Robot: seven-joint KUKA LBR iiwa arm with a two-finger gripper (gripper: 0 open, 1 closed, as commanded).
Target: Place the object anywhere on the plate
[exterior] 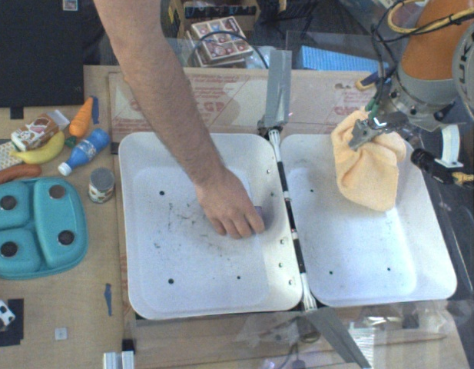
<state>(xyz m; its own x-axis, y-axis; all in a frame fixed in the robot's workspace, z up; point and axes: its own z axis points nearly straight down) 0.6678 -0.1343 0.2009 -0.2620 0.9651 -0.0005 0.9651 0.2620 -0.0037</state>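
Pincer (372, 129) first: from my remote seat I see it pinched closed on the upper edge of a yellow-orange cloth (369, 171), which hangs bunched below it and sags onto the floor of the right white bin (390, 267). Above and to the right of the pincer is the grey arm with its orange band (444, 10), cables looping beside it. Well to the left of the pincer, across the divider between the bins, a person's bare forearm reaches down from the top of the view, and the hand (230, 210) presses on a small dark object I cannot identify, on the floor of the left white bin (144, 283). Far to the left of the pincer, on the table (98, 83), I make out a teal compartment plate (33, 225), a small can (101, 184), a blue bottle (84, 151), a toy banana (38, 151) and a toy carrot (82, 118).
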